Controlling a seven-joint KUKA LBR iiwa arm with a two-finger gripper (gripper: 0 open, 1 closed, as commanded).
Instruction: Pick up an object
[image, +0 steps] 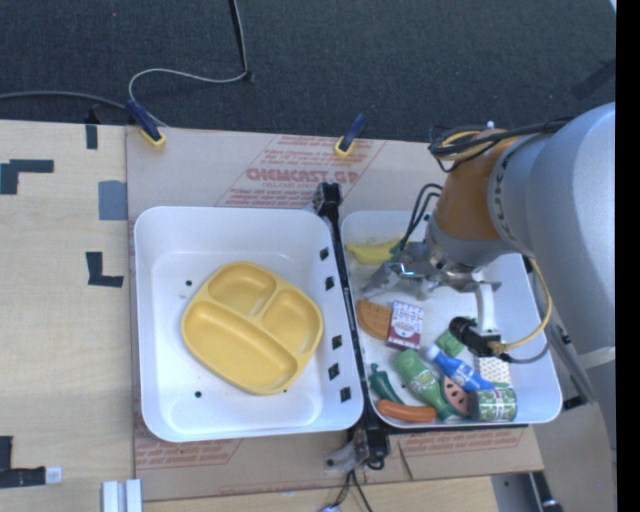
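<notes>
Even, bright overhead light. The white bins (235, 225) glare slightly and cast soft shadows. The picture is mildly grainy.

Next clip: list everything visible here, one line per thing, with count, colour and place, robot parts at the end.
bins: 2, white, side by side on the bench
plate: 1, yellow, divided, in the left bin
toy food pile: several pieces, mixed colours, near end of the right bin
banana: 1, yellow, far corner of the right bin
box: 1, red and white, middle of the right bin
clamps: 2, yellow and blue, far edge of the cardboard
cable: 1, pale, on the dark floor behind
arm: 1, grey with orange band, over the right bin
gripper: 1, metal, above the right bin
</notes>
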